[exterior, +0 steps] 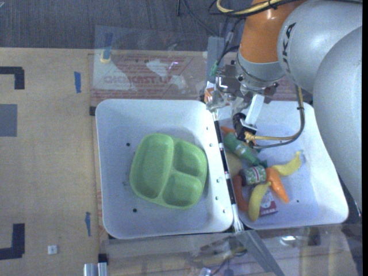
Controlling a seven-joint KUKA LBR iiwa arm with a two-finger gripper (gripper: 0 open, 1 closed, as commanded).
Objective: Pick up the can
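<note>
Bench (46,154) holds the right bin (325,209); can (253,174) near its left edge, judged light, rigid, slick: grip across body. Gripper (219,96) opening cannot be told.

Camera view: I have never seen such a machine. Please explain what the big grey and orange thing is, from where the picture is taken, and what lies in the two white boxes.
The big grey thing with the orange band is a robot arm. It reaches in from the right. At its end is the pincer, which hangs over the far end of the wall between the two bins. The picture comes from one camera fixed above the bench, looking down at a slant. The left bin holds a green divided plate. The right bin holds the can, a green bottle, a carrot and two bananas. The can lies in the bin, apart from the pincer, so it is not picked up yet.
</note>
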